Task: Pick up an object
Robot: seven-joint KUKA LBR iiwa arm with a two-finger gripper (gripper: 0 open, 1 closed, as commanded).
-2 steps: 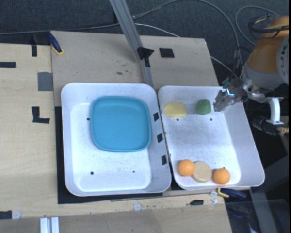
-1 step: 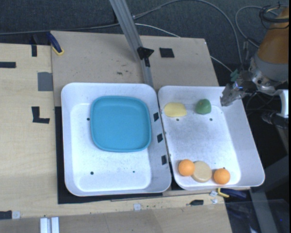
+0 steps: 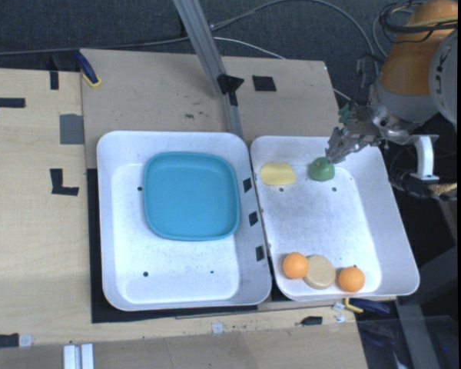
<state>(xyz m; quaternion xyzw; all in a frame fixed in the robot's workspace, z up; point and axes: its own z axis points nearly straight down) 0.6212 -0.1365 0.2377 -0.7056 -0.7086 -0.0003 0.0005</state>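
In the right bin (image 3: 334, 221), a small green round object (image 3: 320, 170) lies near the far edge, with a yellow oblong piece (image 3: 277, 175) to its left. Along the near edge sit an orange ball (image 3: 295, 265), a beige disc (image 3: 319, 271) and a second orange ball (image 3: 351, 279). My gripper (image 3: 335, 151) reaches down from the right and its tip is just above and to the right of the green object, touching or almost touching it. The view does not let me tell how the jaws stand.
The left bin (image 3: 123, 229) holds a square blue plate (image 3: 191, 195). A grey metal pole (image 3: 207, 48) runs diagonally from the top toward the gap between the bins. The arm's body and cables (image 3: 415, 68) crowd the upper right.
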